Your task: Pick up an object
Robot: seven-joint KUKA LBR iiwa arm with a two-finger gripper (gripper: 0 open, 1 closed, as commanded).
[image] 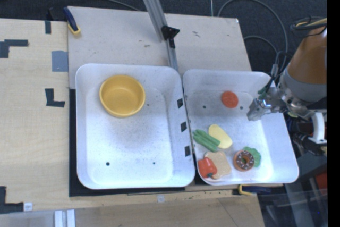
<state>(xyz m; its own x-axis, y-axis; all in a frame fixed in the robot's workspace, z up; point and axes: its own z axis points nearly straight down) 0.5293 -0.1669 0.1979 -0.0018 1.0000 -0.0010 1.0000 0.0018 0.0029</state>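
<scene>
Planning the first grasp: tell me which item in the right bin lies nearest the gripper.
The small red-orange disc, lying alone in the upper part of the right bin, just left of the gripper. The other items cluster lower, toward the bin's near edge.

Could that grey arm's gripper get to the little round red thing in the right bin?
Probably yes. The gripper sits just right of the small round red object, with bare white bin floor between them.

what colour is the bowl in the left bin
Yellow; the bowl shows best in the camera view.
</scene>
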